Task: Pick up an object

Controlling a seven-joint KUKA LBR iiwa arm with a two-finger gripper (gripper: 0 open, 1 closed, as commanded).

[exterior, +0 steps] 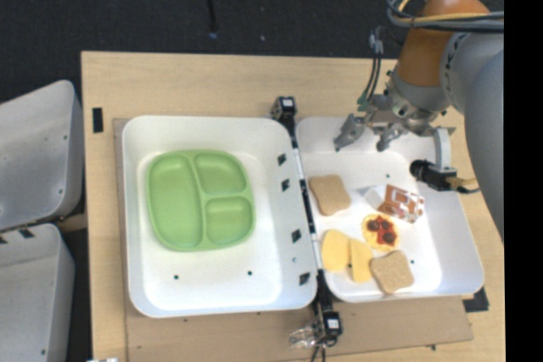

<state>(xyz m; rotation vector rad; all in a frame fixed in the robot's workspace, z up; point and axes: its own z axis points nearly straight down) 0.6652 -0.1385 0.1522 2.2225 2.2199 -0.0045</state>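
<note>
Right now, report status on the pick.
Gripper open, above right bin's far end, holding nothing. Bread slice nearest, untouched. Nothing between them.

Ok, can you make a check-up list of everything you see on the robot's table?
Surface: wooden bench bearing two white bins side by side, left bin and right bin.
Job's things: in the right bin, bread slice, second bread slice, cheese slices, a red-topped piece, a clear packet.
Clutter: green divided plate in the left bin.
Grippers: gripper open, above the right bin's far end, holding nothing.
Cables: cables looped at the arm's top.
Surroundings: dark floor, grey panels at left.
</note>
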